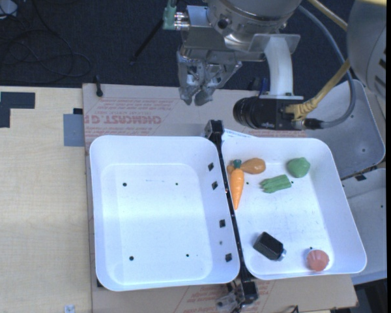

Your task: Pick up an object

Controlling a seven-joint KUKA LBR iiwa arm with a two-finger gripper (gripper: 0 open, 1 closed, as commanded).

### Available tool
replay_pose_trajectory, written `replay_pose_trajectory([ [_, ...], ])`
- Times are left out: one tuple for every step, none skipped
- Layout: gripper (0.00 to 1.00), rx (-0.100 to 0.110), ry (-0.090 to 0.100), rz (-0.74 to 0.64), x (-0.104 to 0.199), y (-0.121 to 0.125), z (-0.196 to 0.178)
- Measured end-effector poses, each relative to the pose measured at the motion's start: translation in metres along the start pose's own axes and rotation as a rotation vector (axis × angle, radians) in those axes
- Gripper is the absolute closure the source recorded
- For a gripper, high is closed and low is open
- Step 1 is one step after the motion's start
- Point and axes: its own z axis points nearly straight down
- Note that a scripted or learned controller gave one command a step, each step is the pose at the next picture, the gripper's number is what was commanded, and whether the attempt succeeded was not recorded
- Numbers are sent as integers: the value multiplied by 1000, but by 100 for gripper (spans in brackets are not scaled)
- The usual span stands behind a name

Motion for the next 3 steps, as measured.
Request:
replay_pose_trajectory([
  [100,4,-1,-5,1,0,-9],
  [100,9,-3,-10,2,0,-18],
  [100,13,-4,-14,3,0,-27],
])
